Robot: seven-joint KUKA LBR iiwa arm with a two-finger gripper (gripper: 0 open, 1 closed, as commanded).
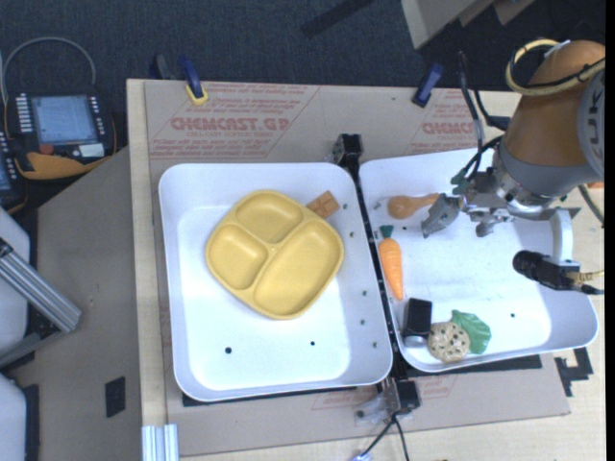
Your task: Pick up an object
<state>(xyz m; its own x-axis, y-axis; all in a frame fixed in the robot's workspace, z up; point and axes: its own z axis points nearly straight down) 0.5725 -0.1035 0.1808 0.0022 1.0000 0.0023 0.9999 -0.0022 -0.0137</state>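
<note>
while the end effector (459, 211) hovers, a carrot (390, 265) lies below

Glossy yellow plastic divided plate (275, 254), smooth white plastic bins (192, 334), matt brown cardboard sheet (250, 118) with red print, smooth orange plastic carrot (391, 267), rough speckled cookie (445, 341)

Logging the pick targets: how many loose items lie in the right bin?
5: pear-like piece at the top, carrot by the divider, black block, cookie and green piece at the bottom. The arm may hide more.
</note>
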